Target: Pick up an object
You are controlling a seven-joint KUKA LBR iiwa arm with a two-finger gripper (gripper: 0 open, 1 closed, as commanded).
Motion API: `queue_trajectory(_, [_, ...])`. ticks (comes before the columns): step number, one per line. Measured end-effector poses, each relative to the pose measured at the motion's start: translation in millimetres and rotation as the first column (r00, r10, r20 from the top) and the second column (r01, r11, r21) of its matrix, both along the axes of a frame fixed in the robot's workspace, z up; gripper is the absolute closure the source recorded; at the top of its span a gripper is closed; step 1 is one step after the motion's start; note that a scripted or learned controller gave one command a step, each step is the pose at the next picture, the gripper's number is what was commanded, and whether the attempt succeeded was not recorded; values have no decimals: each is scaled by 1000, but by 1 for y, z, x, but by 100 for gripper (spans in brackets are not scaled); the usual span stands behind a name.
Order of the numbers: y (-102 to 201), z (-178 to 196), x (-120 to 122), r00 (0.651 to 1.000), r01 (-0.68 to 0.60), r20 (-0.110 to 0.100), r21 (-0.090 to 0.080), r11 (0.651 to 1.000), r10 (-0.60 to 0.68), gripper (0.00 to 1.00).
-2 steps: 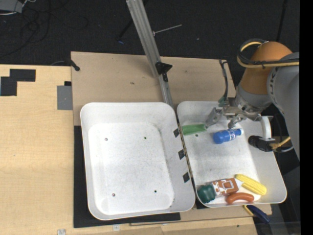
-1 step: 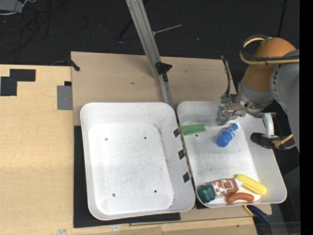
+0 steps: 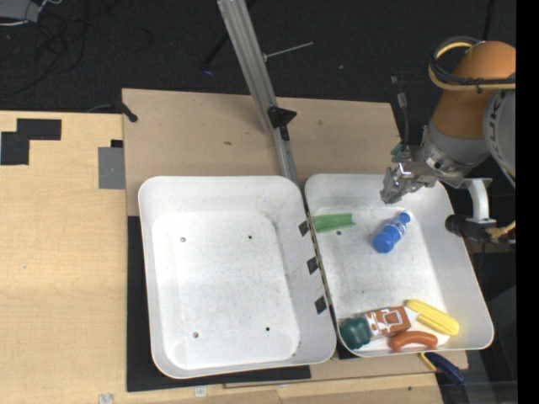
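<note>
Two shallow white plastic bins side by side: left bin point(image 3: 168, 225), right bin point(image 3: 446, 259). In the right one, six things: one flat green stick point(image 3: 333, 221), one small blue bottle point(image 3: 390, 233), one dark green lump point(image 3: 355, 332), one orange-and-white packet point(image 3: 389, 319), one yellow corn cob point(image 3: 433, 316), one orange sausage-shaped piece point(image 3: 413, 340). One metal gripper point(image 3: 397, 183) above that bin's far edge, holding nothing; can't tell how open.
</note>
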State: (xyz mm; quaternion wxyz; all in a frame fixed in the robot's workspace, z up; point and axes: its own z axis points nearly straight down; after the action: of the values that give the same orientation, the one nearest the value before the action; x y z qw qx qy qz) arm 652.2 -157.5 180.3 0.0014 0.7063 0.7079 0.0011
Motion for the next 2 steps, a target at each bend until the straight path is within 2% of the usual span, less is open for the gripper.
queue_trajectory(2, [8, 104, 5, 1000, 0, 1, -1, 1000, 0, 100])
